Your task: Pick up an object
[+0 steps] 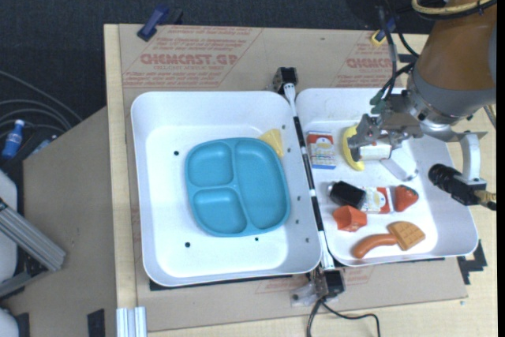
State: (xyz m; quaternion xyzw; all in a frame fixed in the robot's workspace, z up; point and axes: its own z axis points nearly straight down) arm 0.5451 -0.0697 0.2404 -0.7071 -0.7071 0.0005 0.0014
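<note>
The left bin (150,170) holds a blue tray (235,185); the gripper (369,144), fingers unreadable, hangs over the right bin's (450,237) crowded twelve o'clock end.

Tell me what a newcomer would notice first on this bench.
First the blue divided tray, lying alone in the middle of the left bin. Next the arm reaching in from the right, its gripper low over the right bin beside a yellow item. Below it lie small toy foods, among them a sausage near the front edge.
</note>
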